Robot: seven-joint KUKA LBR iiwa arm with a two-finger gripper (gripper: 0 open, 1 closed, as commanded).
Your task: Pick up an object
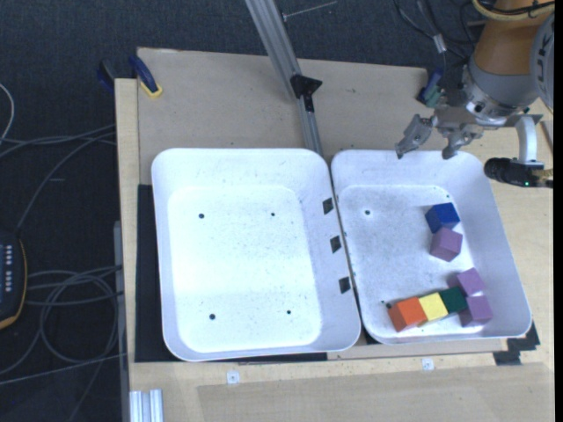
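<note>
Wooden surface point(229, 95), two bins; my tool point(428, 145) hangs spread wide, holding nothing, over the right bin's point(387, 161) rim. Blue block point(442, 215) ungrasped.

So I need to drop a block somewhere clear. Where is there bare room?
The left bin is bare throughout. The right bin is free in its left half; blocks crowd its right wall, from the blue cube to the orange one.

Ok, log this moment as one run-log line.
stage: approach | gripper: open, holds nothing, above right bin far rim | nearest: blue block | left bin: no blocks
</note>
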